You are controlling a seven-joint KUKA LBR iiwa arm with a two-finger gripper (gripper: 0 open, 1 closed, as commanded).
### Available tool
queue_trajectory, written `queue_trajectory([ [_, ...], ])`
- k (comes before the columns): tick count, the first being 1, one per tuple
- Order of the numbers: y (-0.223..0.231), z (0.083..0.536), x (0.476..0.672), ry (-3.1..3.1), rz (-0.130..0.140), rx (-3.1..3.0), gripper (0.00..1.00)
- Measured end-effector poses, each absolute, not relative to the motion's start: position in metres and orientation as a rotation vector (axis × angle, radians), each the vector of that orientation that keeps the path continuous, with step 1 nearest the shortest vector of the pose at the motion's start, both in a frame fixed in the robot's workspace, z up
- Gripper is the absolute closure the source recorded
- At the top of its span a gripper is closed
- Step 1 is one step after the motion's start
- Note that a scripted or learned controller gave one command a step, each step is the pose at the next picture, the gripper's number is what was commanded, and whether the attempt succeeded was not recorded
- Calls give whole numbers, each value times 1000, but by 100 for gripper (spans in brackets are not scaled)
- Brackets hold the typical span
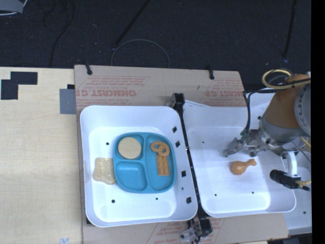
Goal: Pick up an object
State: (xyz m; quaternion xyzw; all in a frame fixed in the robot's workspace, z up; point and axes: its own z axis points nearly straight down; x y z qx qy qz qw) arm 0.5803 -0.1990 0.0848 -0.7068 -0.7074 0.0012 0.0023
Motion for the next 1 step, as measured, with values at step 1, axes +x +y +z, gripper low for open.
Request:
queue_trajectory([
  [1,-200,98,581,-2220,2,-2219,100],
])
